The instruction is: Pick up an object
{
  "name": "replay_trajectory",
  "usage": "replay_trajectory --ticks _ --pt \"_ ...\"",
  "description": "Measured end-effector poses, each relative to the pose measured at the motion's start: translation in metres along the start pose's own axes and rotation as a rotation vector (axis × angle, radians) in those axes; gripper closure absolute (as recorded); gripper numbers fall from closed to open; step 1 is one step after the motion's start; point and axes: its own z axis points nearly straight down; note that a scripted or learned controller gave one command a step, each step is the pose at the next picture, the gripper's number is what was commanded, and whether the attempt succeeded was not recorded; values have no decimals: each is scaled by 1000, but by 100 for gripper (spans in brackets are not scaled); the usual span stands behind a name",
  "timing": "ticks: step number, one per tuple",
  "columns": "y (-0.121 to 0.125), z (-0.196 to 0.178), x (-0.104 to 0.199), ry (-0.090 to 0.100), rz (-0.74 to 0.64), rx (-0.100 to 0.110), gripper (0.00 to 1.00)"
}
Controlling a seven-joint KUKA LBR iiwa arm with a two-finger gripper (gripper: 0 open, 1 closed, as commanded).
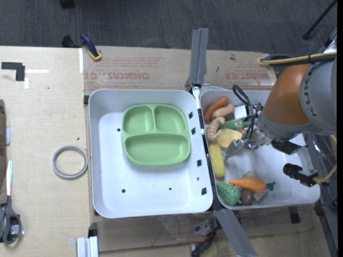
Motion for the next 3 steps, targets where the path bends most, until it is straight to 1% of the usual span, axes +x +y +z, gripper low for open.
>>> replay_trajectory --ticks 1,2,3 --pt "42 -1 -13 -2 -384 -3 0" --pt "29 -1 -16 -1 -306 -2 0" --pt "-58 0 -38 0 8 -1 0"
